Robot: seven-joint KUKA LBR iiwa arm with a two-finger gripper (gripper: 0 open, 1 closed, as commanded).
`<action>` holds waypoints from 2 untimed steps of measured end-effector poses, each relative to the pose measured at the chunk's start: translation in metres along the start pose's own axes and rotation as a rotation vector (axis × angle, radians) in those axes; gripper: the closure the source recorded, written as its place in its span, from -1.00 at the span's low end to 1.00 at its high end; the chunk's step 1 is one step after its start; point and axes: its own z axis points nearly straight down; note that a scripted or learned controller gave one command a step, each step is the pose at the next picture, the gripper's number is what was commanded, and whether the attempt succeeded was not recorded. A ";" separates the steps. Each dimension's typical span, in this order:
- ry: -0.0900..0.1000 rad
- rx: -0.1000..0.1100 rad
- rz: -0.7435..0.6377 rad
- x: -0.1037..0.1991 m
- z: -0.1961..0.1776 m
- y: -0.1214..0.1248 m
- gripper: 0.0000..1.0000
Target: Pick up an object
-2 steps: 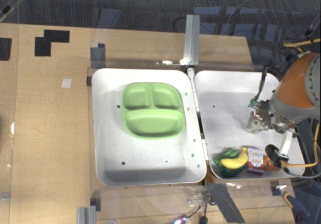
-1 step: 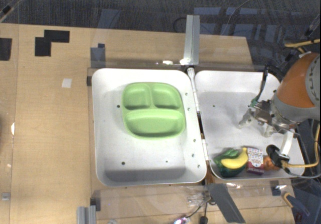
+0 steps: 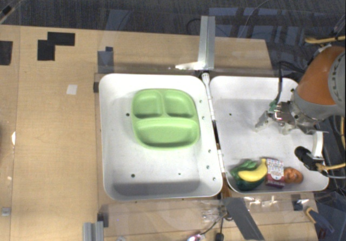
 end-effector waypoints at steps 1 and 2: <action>0.001 0.001 -0.061 0.009 0.002 0.040 -1.00; 0.002 -0.006 -0.067 0.011 -0.012 0.043 1.00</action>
